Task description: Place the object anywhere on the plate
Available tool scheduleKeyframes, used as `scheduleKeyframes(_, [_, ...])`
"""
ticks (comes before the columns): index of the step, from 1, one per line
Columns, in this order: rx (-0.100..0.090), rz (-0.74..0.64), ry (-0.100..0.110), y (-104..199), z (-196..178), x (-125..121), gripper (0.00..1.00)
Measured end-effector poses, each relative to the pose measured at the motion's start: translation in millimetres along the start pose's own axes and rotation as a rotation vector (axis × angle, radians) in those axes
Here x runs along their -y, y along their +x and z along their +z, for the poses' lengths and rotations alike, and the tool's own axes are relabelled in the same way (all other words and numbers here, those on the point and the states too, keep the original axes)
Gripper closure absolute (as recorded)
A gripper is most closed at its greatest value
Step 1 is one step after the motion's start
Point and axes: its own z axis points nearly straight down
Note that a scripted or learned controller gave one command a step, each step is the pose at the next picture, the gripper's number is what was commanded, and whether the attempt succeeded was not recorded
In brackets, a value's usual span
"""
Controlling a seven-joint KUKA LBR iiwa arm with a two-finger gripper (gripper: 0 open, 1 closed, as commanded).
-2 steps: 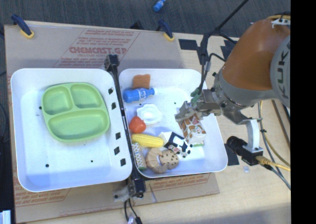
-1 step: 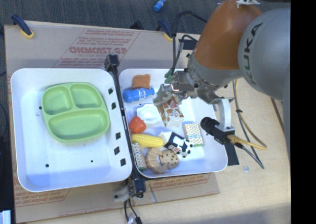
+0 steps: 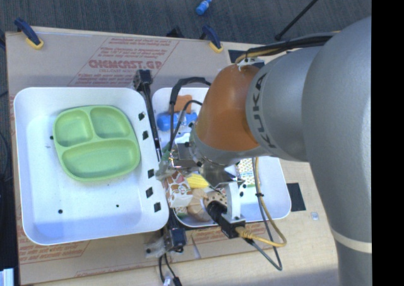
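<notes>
Dark carpet lies beyond a cardboard-topped table [image 3: 126, 51] carrying two white bins side by side. Left bin [image 3: 38, 215]: a green three-compartment plate [image 3: 96, 143], lying flat toward the bin's far side, with nothing on it. Right bin [image 3: 278, 196]: a cluster of small objects, among them a blue item [image 3: 165, 120] at the far side and a yellow item [image 3: 197, 181] with printed packets [image 3: 182, 197] nearer, all largely covered by the arm [image 3: 303, 101]. End effector [image 3: 189, 165]: lowered into the clutter of the right bin, just right of the divider between the bins; whether it is released or clenched on anything cannot be told, nor which object it targets. Governing relation: the plate lies to the left of the end effector, across the two adjoining bin walls, so a transfer would likely need lift before leftward travel. Obstacles: black brackets [image 3: 151, 152] along the divider, cables [image 3: 265, 234] at the near edge
</notes>
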Motion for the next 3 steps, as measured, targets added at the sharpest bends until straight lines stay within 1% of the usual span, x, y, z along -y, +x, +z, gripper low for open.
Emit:
scheduleKeyframes(1, [0.0,0.004,-0.003,-39.4,-0.5,-87.5,1.0])
scheduleKeyframes(2, [-0.001,0.001,-0.005,4.9,-49.7,-123.6,1.0])
scheduleKeyframes(3, [0.0,0.003,-0.005,-60.4,-91.5,-80.8,1.0])
